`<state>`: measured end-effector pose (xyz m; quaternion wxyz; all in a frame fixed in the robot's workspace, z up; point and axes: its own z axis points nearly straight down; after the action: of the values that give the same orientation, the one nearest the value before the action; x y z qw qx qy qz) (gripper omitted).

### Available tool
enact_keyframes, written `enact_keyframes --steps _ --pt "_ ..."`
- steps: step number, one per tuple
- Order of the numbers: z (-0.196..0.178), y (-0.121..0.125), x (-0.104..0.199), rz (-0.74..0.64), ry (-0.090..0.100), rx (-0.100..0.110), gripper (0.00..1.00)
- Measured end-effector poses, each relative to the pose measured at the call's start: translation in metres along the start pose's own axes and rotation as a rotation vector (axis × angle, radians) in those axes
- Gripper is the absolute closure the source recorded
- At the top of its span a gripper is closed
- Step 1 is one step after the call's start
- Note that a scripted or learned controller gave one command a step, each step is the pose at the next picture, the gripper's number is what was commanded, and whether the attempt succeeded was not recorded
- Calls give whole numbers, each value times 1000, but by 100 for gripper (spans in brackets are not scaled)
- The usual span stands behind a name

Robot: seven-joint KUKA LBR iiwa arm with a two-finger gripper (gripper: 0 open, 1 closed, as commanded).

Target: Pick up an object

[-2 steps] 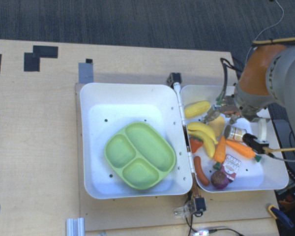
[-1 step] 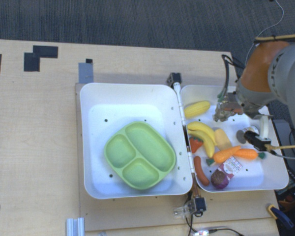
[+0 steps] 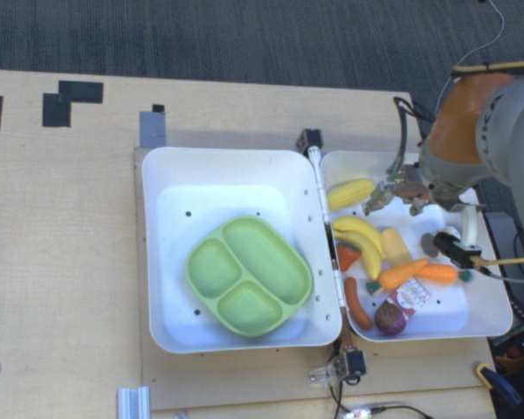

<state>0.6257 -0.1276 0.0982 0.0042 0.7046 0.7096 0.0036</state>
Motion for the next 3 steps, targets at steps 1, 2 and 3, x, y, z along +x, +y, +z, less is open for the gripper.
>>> enact_keyframes --steps 1,2,3 --pt "10 -107 16 5 0 4 0" --pt "-2 -104 16 4 -1 -3 100" --pt "-88 -136 54 3 1 7 100"
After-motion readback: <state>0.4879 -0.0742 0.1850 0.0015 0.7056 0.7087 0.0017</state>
